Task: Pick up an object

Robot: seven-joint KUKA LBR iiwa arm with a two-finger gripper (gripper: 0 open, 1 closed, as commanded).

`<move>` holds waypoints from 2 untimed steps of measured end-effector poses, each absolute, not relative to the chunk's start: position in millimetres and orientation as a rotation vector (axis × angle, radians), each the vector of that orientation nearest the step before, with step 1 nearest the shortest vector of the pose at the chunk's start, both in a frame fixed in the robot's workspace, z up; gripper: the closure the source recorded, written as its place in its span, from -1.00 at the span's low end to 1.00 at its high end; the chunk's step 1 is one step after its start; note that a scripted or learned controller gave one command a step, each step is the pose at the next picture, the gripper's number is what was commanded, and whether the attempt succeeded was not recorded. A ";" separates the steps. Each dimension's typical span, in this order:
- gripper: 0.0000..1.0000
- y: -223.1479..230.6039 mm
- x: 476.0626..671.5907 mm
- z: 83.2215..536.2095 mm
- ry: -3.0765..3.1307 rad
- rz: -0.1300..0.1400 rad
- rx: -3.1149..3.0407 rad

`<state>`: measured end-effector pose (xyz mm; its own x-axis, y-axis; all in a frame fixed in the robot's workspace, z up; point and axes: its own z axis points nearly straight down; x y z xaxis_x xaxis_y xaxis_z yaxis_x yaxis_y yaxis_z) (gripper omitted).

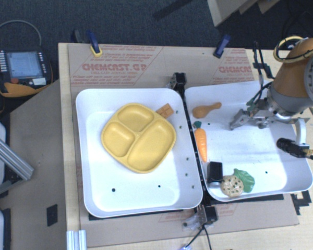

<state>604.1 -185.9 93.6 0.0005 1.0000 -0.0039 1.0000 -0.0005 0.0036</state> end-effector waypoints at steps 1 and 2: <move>1.00 -185.6 607.6 109.3 2.212 0.011 2.210; 1.00 -186.1 611.6 174.1 2.217 0.006 2.214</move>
